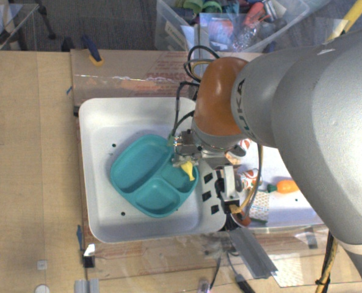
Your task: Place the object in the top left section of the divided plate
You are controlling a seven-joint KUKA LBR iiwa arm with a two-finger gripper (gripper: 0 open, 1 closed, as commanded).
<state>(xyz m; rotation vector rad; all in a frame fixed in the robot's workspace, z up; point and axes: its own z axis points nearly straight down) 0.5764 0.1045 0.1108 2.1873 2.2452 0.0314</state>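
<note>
A teal divided plate (145, 174) lies tilted in the left white bin (101, 133); its largest section faces the upper left and two smaller ones sit along its lower right. My gripper (183, 157) hangs over the plate's right rim, under the orange band of the arm (217, 102). A small yellow object (188, 170) shows right at the gripper's tip, above the plate's right edge. The wrist hides how the object is gripped and whether it touches the plate.
The right bin (290, 203) is mostly covered by the arm; an orange object (285, 187) and a patterned packet (260, 207) lie in it. A clear tub of toys (229, 5) stands at the back. A blue clamp (94, 55) sits on the bench's far left.
</note>
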